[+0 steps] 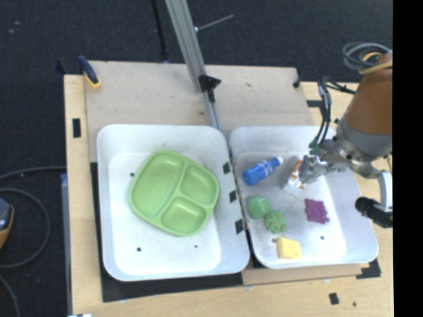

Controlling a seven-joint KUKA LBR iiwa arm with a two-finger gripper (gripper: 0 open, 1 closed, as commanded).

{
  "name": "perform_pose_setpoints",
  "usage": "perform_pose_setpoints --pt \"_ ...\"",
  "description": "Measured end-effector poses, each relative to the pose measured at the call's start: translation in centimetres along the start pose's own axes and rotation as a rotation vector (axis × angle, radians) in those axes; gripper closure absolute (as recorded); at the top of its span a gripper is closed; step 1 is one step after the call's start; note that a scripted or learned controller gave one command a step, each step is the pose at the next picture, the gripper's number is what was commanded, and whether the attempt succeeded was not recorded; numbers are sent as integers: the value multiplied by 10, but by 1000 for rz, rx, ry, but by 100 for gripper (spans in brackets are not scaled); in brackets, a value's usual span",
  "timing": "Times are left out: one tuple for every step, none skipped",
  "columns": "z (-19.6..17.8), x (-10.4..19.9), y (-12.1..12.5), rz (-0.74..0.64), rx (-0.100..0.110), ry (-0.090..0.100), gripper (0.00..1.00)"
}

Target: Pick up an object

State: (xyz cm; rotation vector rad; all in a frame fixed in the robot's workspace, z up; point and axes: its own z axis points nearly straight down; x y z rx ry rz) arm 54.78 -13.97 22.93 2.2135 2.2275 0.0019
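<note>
The claw (299, 174) is poised in the right bin (344, 243) beside the blue bottle (262, 170); its state cannot be told. A centred, vertical descent is advised.

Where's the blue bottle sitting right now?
In the camera view, the blue bottle lies on its side in the right bin, near its upper left corner, just above the green ball and left of the gripper.
</note>
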Motion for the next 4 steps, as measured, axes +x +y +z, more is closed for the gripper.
perform_pose_setpoints --pt "-12 47 -3 -2 -1 2 100" --pt "-3 104 -4 -2 1 1 100" --pt "2 151 -5 -1 2 2 100" --pt "-12 205 -16 -3 -1 2 100"
